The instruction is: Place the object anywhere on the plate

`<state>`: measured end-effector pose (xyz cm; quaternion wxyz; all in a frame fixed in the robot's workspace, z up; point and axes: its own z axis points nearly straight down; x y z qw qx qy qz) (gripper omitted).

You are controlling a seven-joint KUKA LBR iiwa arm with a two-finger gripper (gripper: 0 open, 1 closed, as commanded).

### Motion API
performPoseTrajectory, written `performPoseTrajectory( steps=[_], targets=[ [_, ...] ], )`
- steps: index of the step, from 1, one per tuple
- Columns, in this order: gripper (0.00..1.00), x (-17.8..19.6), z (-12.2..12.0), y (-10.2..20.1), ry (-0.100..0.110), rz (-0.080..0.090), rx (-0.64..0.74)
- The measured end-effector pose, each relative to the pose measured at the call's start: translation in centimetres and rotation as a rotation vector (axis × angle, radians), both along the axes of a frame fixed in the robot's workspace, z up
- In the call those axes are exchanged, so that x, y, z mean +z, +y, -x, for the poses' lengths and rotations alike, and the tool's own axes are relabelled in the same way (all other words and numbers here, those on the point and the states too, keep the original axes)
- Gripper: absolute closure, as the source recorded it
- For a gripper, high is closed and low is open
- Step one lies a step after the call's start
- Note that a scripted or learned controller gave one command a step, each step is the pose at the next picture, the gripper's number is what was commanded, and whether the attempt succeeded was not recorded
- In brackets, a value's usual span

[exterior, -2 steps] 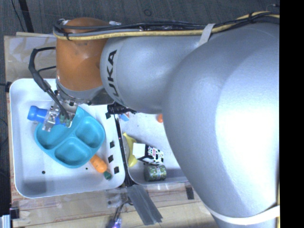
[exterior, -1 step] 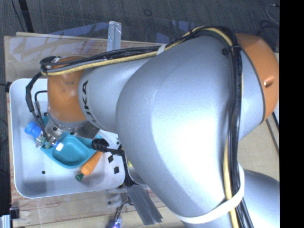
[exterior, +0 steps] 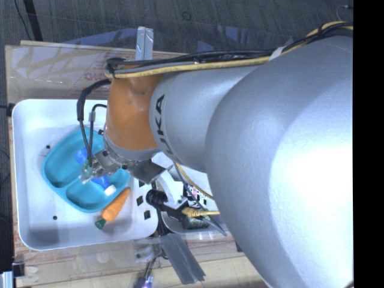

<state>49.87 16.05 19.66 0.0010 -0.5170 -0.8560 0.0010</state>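
A blue sectioned plate (exterior: 62, 167) lies in the left white bin (exterior: 24, 179). My gripper (exterior: 95, 174) hangs low over the plate's right side, under the orange wrist band (exterior: 129, 116). Right beside it, a small blue and white object (exterior: 108, 187) sits on the plate's near section; I cannot make out whether the gripper touches it. An orange carrot (exterior: 116, 207) with a green end lies on the bin floor, against the plate's front right edge.
The grey arm covers most of the right bin. Below the wrist, a dark bowl with small mixed items (exterior: 189, 216) shows in that bin. A grey metal post (exterior: 144, 42) stands behind the bins, and a grey bracket (exterior: 180, 260) sits at the front edge.
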Motion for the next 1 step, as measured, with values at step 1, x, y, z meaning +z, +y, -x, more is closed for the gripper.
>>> performPoseTrajectory(
  steps=[1],
  targets=[
    [1.0,1.17,1.5,1.64,-0.001,0.0,-0.06]
  ],
)
